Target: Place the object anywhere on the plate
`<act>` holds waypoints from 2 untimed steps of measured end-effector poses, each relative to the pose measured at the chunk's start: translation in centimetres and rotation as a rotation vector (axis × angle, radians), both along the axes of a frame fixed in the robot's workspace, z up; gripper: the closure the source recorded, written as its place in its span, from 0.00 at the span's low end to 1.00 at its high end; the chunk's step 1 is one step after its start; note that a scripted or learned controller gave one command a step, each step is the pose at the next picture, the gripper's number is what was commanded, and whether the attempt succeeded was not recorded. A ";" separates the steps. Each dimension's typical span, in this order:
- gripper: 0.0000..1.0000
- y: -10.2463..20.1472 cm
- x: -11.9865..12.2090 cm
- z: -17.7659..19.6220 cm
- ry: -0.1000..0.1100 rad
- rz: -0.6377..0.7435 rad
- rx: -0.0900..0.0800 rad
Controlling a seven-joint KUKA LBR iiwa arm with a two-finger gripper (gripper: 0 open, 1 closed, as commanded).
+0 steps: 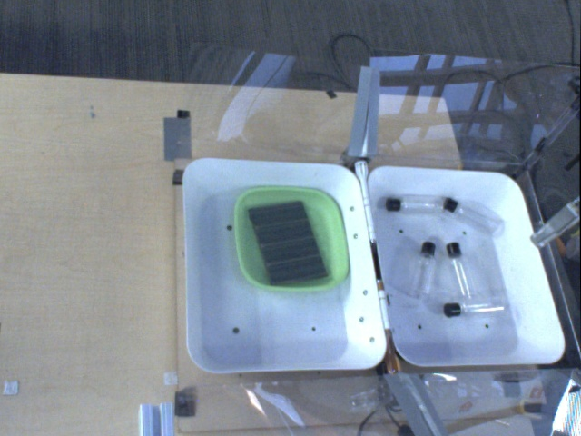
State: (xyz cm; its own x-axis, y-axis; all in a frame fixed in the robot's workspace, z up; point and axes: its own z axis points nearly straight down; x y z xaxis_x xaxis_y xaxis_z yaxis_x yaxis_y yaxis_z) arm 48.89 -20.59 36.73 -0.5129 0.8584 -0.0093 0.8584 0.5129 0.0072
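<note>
Vials (440, 262) lie in rt bin, plate (338, 243) left; claw (556, 227) at rt edge, grip state unclear.

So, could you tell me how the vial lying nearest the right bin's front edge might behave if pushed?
The vial looks clear, slim and round, lying on its side, so it would probably roll. It seems light and possibly slippery to pinch.

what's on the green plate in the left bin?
A dark ribbed rectangular object lies on the green plate, slightly angled. The plate surface beneath it is covered; only the rim and margins show.
</note>
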 end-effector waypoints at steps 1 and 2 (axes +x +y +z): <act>0.00 0.0 0.0 0.4 0.001 0.170 -0.002; 0.00 0.1 2.4 -1.1 0.000 0.324 -0.003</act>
